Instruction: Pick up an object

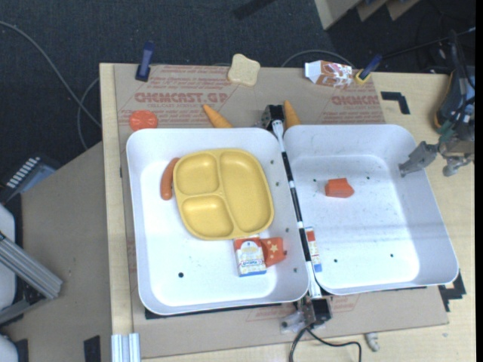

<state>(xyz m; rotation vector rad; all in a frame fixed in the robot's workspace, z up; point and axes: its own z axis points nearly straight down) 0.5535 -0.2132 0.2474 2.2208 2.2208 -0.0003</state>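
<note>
Our hand (pixel 436 157) (grip state we cannot tell) hovers at the right bin's (pixel 377 274) edge, approaching; next, reach the orange block (pixel 339 188).

Bins (pixel 151 225): white plastic, smooth, faintly glossy; right one finely speckled.
Plate (pixel 224 193): yellow plastic, smooth, satin sheen.
Block (pixel 339 188): orange, matt.
Sausage (pixel 167 179): orange-red, smooth, slightly glossy.
Carton (pixel 250 257): printed card, matt.
Bench (pixel 68 225): light wood-look board, matt.
Sheet (pixel 181 93): brown cardboard, red print, matt.
Floor (pixel 75 21): dark carpet, rough.
</note>
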